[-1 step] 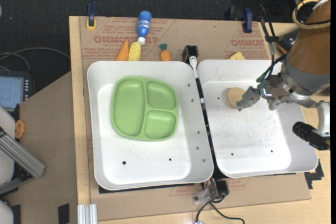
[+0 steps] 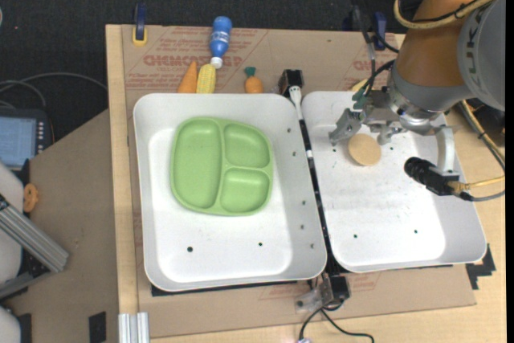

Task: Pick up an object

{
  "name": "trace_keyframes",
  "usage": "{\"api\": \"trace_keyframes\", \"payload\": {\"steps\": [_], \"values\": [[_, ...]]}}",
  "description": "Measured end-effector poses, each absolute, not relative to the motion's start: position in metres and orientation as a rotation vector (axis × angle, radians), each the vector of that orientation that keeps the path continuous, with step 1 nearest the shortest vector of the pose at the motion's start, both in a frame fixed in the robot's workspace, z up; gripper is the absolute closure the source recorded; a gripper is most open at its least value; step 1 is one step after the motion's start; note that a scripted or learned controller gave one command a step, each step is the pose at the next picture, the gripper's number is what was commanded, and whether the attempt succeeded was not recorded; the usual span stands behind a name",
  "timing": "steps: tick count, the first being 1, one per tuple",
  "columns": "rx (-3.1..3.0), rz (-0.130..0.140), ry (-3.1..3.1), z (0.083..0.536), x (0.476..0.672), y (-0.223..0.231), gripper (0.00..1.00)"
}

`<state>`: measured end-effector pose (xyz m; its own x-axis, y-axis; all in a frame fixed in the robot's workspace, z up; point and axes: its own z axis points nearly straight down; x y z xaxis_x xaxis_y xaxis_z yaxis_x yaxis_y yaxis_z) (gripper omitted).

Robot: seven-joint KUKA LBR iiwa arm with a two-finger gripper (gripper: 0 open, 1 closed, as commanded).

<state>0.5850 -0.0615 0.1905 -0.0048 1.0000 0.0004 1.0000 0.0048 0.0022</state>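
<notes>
Left bin (image 2: pixel 161 253) holds green tray (image 2: pixel 222 165); tan disc (image 2: pixel 365 150) sits directly beneath gripper (image 2: pixel 365 126), grip state unreadable, not visibly held; risk: flat disc slips away on closing.

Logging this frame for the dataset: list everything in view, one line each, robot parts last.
bins: two, white, side by side on the bench
divided plate: one, green, in left bin
round disc: one, tan, in right bin below the gripper
toy bottle: one, blue and white, behind left bin
toy corn: one, yellow, behind left bin
toy carrot: one, orange, behind left bin
arm: one, grey with orange band, from the right
gripper: one, over right bin
</notes>
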Motion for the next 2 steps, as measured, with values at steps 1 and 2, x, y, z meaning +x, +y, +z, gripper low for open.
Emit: {"api": "trace_keyframes", "payload": {"steps": [1, 2], "values": [[2.229, -0.003, 2.217, 0.176, 0.572, -0.140, 0.00], [2.217, 0.001, 2.226, 0.080, 0.625, -0.111, 0.00]]}}
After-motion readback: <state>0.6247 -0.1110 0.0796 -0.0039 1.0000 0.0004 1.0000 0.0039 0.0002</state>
